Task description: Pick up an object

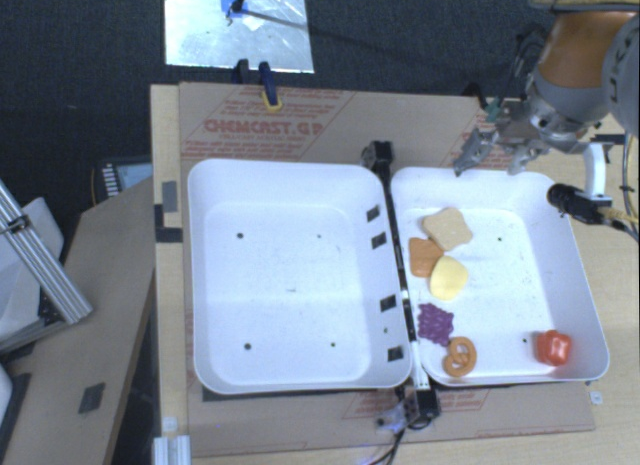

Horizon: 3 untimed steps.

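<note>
The pretzel (pixel 460 356) lies nearest the camera, at about six o'clock in the right bin (pixel 580 273), with the purple cluster (pixel 435 322) just beside it toward eleven o'clock and a red piece (pixel 552 347) well apart at the bin's four o'clock corner. Further up along the left wall sit three pieces packed together — a yellow piece (pixel 449 277), an orange slice (pixel 424 255) touching it, and a tan bread slice (pixel 447 228) at their twelve o'clock. The left bin (pixel 205 253) holds nothing to pick. The gripper (pixel 495 158) hangs above the right bin's rear rim, at about twelve o'clock, its fingers spread apart with nothing between them. So I judge the task barely begun — no piece is chosen or touched, all six rest on the floor of the bin. What is left is the whole of it: move over a piece, descend, close, lift. The bread slice lies nearest the gripper.
</note>
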{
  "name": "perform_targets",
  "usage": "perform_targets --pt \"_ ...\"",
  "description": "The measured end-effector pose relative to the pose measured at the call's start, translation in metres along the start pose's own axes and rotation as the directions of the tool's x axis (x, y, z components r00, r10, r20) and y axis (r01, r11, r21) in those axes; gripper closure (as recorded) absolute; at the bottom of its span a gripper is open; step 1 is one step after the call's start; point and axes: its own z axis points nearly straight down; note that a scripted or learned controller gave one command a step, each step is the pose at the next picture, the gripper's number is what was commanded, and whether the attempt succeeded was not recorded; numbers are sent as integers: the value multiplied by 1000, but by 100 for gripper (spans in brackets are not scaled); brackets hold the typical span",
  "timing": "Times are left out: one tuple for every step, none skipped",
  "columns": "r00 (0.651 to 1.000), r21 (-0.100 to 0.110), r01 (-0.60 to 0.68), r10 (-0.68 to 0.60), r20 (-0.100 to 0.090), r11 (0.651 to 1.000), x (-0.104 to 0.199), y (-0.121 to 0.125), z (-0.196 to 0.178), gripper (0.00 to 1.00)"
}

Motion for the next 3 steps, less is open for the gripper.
perform_targets --pt "1000 -21 4 -4 3 1000 13 11 -202 0" --pt "1000 -13 -5 5 6 1000 -43 8 -301 0" --pt "1000 -6 4 -4 2 1000 -39 10 -306 100"
